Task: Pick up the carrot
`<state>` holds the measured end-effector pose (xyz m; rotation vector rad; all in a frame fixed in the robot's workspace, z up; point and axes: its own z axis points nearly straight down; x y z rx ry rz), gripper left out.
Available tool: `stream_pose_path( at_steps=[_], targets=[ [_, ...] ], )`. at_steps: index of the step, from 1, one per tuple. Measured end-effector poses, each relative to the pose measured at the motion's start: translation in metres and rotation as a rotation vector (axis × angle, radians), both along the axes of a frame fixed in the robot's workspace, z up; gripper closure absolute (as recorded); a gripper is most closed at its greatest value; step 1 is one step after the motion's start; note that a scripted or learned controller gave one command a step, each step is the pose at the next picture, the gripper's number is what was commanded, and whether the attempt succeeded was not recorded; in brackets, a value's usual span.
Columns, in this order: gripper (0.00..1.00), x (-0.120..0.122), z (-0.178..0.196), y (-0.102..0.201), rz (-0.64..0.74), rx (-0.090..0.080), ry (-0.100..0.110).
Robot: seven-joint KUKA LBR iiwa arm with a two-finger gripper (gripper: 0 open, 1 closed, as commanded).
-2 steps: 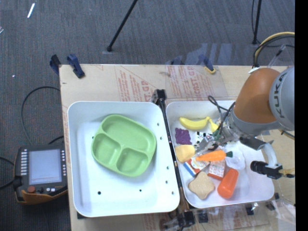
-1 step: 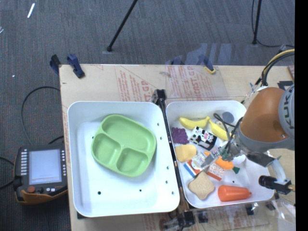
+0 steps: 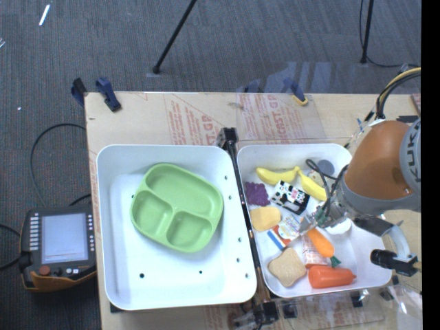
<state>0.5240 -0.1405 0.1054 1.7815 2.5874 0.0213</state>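
Carrot (image 3: 320,242) just below hand (image 3: 322,218), maybe touching.

Two white bins on tabletop (image 3: 172,112). Left bin (image 3: 117,184) w/ green divided plate (image 3: 177,206). Right bin (image 3: 330,150): toy foods incl. carrot (image 3: 320,243), bread slice (image 3: 287,267), banana (image 3: 277,175). Claw (image 3: 317,218) just above carrot.
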Motion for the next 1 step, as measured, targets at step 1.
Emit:
stream_pose_path(
  at_steps=[1],
  targets=[
    [1.0,0.0085,0.0844,0.0556,0.026,-0.009,0.002]
  ],
)
